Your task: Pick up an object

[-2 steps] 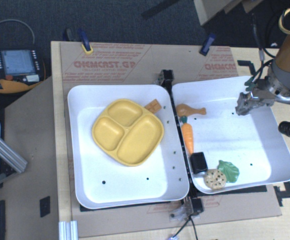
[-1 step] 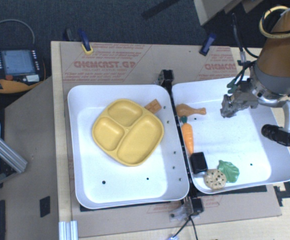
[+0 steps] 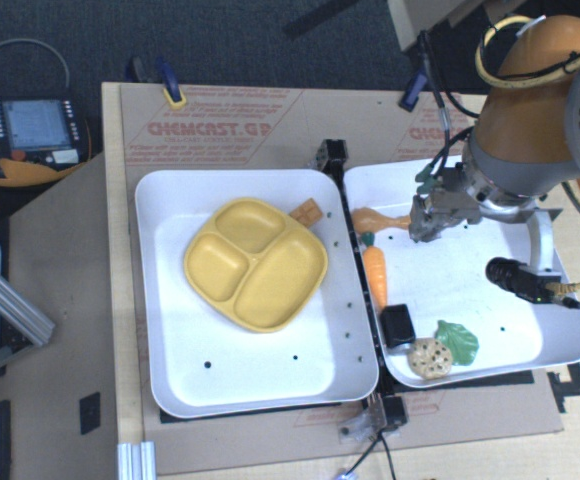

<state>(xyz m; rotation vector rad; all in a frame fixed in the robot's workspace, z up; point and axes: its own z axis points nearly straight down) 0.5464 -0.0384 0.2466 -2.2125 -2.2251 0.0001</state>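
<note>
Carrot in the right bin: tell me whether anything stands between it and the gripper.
Nothing visible does. The gripper hangs up and right of the carrot; the wooden spoon lies just above that line, with bare bin floor between.

Red print "CHEMCAST GP" on the brown board point(image 3: 230, 123) under the bins, left of top edge; similar red print at the right is too blurred to read. Handheld screen point(image 3: 32, 128) at left: text illegible.

2 white bins point(image 3: 170, 298), 1 yellow plate point(image 3: 256, 264), 1 carrot point(image 3: 374, 276), 1 cookie point(image 3: 430, 358).
</note>
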